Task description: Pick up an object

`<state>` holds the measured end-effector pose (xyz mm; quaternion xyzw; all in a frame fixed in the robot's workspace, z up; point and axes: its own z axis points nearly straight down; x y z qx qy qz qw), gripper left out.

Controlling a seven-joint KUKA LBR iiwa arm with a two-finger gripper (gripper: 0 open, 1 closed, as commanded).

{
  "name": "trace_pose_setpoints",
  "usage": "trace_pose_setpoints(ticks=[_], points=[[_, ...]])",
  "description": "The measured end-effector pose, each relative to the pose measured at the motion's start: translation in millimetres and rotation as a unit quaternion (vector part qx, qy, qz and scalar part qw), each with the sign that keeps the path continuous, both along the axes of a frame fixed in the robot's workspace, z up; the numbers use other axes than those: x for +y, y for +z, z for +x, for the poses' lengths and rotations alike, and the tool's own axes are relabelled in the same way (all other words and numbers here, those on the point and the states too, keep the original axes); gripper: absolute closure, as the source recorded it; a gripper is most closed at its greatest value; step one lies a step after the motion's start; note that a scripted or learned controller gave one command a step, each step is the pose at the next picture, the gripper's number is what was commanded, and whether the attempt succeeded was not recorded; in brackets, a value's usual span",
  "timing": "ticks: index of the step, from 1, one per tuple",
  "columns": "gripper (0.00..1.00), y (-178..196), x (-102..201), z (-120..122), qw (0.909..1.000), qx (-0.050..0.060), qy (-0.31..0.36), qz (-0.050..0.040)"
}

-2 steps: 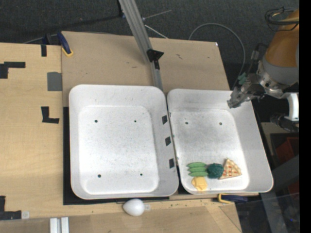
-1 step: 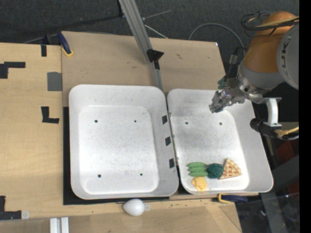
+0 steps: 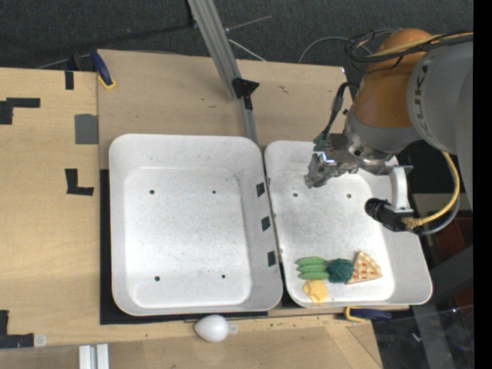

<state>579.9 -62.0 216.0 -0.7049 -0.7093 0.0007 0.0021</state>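
My gripper point(image 3: 315, 177) hangs over the far part of the right bin point(image 3: 400, 241), well away from the objects. At that bin's near edge lie a green pea pod point(image 3: 310, 266), a dark green broccoli piece point(image 3: 339, 269), a pizza slice point(image 3: 366, 268) and a small yellow piece point(image 3: 315, 289), all close together. Nothing shows between the gripper's fingers.
The left bin point(image 3: 184, 221) sits beside the right one. A white egg-shaped object point(image 3: 211, 328) lies on the bench in front of the left bin. A grey pole point(image 3: 223, 52) slants in from the top. A black cable fitting point(image 3: 384, 212) hangs off the arm over the right bin.
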Motion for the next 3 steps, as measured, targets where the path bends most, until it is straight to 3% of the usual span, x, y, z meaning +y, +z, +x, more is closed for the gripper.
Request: trace_pose_setpoints(ticks=[3], points=[[1.0, 16.9, 143.7, -39.6, 1.0, -0.001, 0.0, -0.0002]])
